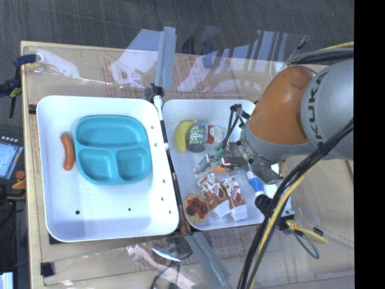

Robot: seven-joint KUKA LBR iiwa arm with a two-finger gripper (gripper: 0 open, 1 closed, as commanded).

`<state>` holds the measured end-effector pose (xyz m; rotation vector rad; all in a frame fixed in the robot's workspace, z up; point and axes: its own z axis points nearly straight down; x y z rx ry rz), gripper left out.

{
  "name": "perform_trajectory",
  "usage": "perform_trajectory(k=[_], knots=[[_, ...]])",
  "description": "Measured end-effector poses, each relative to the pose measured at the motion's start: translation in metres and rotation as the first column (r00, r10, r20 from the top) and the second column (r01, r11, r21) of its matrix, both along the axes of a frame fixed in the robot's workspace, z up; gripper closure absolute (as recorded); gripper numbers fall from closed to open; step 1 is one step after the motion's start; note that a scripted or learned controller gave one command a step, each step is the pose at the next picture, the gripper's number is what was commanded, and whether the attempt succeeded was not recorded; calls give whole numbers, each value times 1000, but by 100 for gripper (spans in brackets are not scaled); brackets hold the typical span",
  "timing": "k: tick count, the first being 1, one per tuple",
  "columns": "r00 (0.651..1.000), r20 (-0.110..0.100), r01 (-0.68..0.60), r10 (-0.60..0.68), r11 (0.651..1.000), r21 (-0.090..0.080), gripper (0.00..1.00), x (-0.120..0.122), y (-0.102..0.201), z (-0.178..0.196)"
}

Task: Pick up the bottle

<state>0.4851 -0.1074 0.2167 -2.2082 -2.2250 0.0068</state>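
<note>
The bottle (253, 182) lies slantwise by the right bin's (180, 110) right edge, mostly hidden under the tool (218, 159); its grip state I cannot tell. The left bin (48, 161) holds a blue tray (113, 147) and a sausage (68, 151).

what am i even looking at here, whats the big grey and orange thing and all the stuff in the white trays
One camera above a bench looks down at a slant. The grey and orange thing is a robot arm reaching in from the right; its gripper hangs over the right bin. That bin holds toy food: a banana, a dark can, small cartons and a blue-capped item that may be the bottle. The left bin holds a teal divided plate and a sausage. I see nothing held.
</note>
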Motion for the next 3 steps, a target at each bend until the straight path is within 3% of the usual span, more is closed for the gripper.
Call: perform_trajectory(k=[1,2,3], knots=[[998,19,-66,66,998,-6,0,56,-59,-111],[983,11,-184,184,983,-12,0,120,-3,-123],[989,-30,-144,144,990,1,0,160,-11,-133]])
